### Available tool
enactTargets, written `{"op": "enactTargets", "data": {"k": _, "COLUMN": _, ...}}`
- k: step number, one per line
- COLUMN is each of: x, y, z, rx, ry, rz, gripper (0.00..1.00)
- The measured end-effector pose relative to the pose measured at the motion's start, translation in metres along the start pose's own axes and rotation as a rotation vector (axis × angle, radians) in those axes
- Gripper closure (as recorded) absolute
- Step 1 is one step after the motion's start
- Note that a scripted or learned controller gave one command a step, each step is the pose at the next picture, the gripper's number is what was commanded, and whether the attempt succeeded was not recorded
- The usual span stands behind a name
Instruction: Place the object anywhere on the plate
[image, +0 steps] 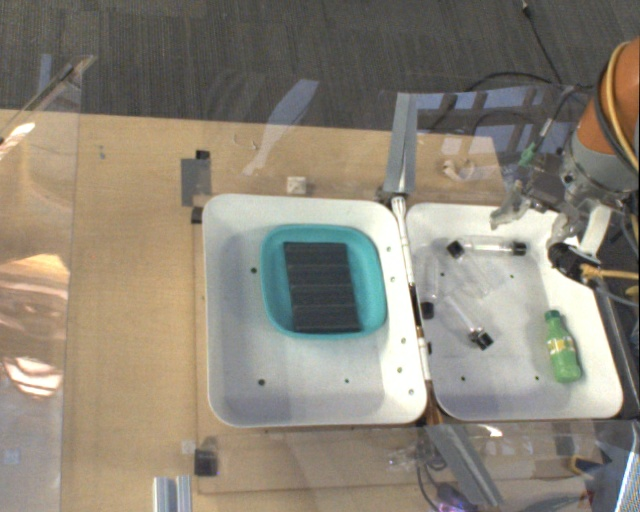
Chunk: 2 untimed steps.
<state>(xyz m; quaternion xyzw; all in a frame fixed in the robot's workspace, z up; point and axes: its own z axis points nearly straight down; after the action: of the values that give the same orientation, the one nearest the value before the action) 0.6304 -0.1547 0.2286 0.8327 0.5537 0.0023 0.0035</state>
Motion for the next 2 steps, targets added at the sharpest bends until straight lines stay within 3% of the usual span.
{"op": "enactTargets", "data": {"k": 1, "x": -0.022, "y": -0.047, "z": -0.006, "rx": 0.004, "ry": 0.001, "rz": 0.033, "gripper": 0.00}}
{"op": "enactTargets", "data": {"k": 2, "x": -0.020, "y": -0.045, "z": -0.017, "rx": 0.000, "ry": 0.003, "rz": 0.028, "gripper": 1.00}}
